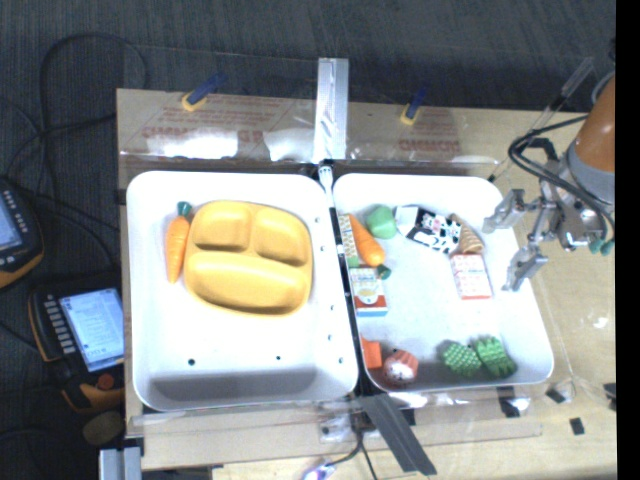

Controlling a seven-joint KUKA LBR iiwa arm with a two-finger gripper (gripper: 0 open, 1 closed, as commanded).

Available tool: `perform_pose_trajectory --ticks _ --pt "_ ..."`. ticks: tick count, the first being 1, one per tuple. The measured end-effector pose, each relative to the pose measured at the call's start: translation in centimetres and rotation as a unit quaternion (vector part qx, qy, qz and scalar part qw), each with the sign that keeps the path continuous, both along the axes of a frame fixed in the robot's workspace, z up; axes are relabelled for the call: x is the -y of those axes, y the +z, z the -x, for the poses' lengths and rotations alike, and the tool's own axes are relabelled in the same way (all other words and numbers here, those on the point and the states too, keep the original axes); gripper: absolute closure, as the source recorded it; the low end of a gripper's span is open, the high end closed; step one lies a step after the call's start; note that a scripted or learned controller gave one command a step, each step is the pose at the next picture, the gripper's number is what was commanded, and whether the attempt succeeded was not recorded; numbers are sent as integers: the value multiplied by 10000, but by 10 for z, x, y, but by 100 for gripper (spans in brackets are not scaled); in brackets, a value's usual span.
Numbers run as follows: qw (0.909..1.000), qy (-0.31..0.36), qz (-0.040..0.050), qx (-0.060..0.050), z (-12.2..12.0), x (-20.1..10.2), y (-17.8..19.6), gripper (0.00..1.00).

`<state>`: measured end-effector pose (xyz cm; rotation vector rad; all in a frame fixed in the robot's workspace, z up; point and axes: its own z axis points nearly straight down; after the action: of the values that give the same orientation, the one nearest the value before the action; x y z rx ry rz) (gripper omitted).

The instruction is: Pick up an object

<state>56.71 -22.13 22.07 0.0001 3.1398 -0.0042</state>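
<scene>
My gripper [513, 239] hangs at the right rim of the right bin [535, 313], fingers spread open with nothing between them. Closest to it, just to its left, lies a pink and white packet [471, 275]. A brown cone-shaped toy [467, 236] and a black and white spotted item [433, 230] lie further left. The same bin also holds a green round toy [381, 220], an orange carrot [364, 241], a small carton [367, 292], two green knobbly pieces [477, 357], a red and white ball [400, 366] and an orange block [371, 352].
In the left bin [150, 368] a yellow divided tray [248, 255] lies with a second carrot [177, 244] beside it. A metal divider post [332, 108] stands behind the two bins. Cables loop at the right by the arm [600, 138].
</scene>
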Motion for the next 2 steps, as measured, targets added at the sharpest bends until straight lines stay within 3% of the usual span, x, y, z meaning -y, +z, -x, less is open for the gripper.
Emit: perform_pose_trajectory --ticks 1,2 --pt "9991 -425 0 9 -16 -12 -102 0" --pt "9989 -474 -20 44 13 -3 -119 0"
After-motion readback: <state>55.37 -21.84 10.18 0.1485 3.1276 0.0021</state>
